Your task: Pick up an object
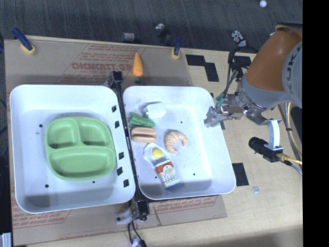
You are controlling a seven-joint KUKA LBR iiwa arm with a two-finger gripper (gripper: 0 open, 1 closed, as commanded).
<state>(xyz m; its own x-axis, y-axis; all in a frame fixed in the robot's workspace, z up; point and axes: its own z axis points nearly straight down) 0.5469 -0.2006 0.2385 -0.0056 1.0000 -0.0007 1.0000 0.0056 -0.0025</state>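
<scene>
The right bin (203,151) holds a croissant (176,139), a hot dog (143,134), a green leafy piece (141,120), a white object (153,109) and a bottle with an orange and white label (163,167). My gripper (213,118) hovers at the right rim of that bin, to the right of the croissant and clear of every object. Nothing shows between its fingers.
The left bin (23,138) carries a green divided tray (79,147). An orange carrot-shaped toy (137,65) lies on the cardboard behind the bins. Blue clamps (23,41) hold the cardboard's far edge.
</scene>
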